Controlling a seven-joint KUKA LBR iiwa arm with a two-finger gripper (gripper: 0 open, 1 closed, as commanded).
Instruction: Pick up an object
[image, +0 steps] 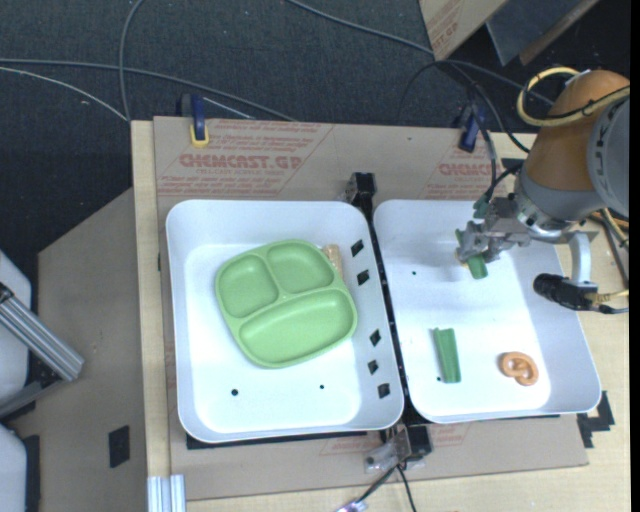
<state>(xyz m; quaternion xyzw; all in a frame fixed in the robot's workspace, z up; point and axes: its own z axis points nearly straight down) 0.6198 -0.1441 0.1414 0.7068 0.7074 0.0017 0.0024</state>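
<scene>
One pincer (478, 252) | small green piece (478, 267), seemingly gripped | right bin (560, 400)

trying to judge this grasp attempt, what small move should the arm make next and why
Probably lift a little and check the grasp. The gripper sits over the right bin with a small green piece at its tips, but whether the piece is actually pinched is unclear. A short rise would show whether it comes along. The green block and pretzel lie lower in that bin, untouched.
</scene>
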